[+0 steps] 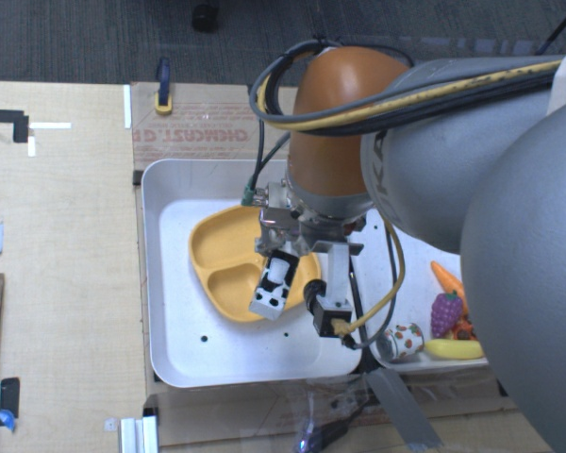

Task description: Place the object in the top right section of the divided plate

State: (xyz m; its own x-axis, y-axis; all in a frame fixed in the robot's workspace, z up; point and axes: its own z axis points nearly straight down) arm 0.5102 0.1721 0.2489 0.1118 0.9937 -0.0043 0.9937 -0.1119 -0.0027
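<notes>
1. Reaching in from the view's right, the grey arm is bulky and smooth-skinned; its glossy orange band sits rounded above the wrist, with black and yellow cables looped over it.
2. Pointing down from the wrist, the fingers look pale with dark marks and tilt toward the view's lower left; whether they are apart or together I cannot tell, and I cannot make out anything between them.
3. Directly beneath the fingers lies the divided plate; it is yellow, smooth like plastic, rounded in outline, with raised ridges splitting it into sections; the tips of the fingers are over its lower right part, near the rim.
4. Around the fingers and the plate is the left bin; it is shallow, white and matt, with rounded corners, and the plate rests on its floor.
5. To the right of the fingers, partly hidden by the arm, is the right bin; it holds toy food well apart from the fingers: an orange carrot, a knobbly purple bunch of grapes, a yellow banana and a small printed can on its side.
6. Far to the left of the fingers spreads the pale wood-grain surface.
</notes>
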